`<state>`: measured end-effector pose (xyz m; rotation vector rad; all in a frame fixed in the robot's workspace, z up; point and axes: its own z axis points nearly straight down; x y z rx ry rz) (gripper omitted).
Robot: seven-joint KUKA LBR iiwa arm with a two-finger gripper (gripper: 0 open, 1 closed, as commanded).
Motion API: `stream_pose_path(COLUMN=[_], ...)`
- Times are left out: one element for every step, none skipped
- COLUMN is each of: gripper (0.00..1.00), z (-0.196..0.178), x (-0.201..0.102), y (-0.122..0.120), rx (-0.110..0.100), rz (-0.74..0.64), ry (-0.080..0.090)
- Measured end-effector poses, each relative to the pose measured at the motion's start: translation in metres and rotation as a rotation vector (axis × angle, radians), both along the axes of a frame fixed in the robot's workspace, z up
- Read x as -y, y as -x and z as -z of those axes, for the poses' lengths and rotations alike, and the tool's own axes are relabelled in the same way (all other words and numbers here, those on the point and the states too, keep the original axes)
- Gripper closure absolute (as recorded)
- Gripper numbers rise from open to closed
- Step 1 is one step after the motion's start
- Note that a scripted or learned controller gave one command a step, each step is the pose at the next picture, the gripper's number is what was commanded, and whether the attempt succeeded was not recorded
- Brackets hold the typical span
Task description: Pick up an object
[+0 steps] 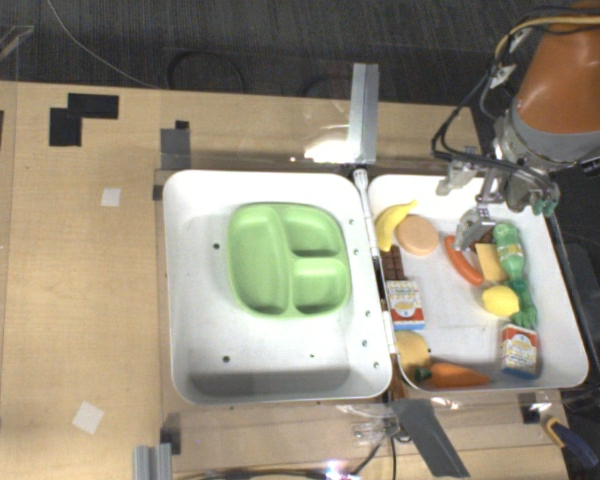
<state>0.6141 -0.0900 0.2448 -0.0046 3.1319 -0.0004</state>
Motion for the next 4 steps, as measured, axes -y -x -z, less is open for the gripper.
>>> stream_pose_path(gripper=[0.00,0.00,0.00,0.00], z=[0.128,0.155,0.155,0.155], x=[0.002,0.032,0.035,0.053], y=[0.026,0.042,0.053,0.021], rx=[-0.013,0.006,0.008,0.004], rz=[0.010,0.102,0.270,0.190], ry=[-0.002,-0.001,-0.002,-0.001])
